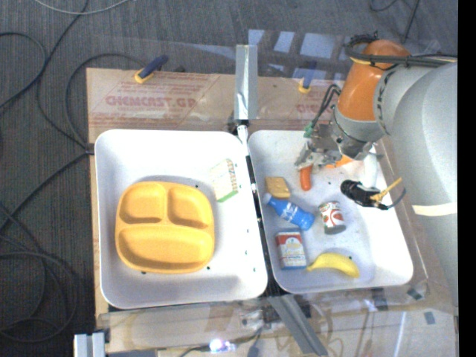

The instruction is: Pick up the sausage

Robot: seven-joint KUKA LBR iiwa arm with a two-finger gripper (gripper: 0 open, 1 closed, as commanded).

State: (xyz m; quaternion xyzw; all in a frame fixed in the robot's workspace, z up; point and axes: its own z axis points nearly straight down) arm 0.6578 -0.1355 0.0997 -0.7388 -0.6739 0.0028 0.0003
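The sausage (306, 178) is a small orange-red piece lying in the right bin (394, 251), near its far middle. My gripper (317, 157) hangs directly above the sausage's upper end, very close to it or touching it. The grey arm with its orange band reaches in from the upper right. The gripper body hides the contact point, so I cannot see a grasp on the sausage.
Close by in the right bin lie a tan cracker (277, 187), a blue bottle (291, 213), a small can (332, 216), a red box (291, 249) and a banana (334, 265). The left bin (111, 169) holds a yellow divided tray (166, 225) and a small white-green packet (223, 179).
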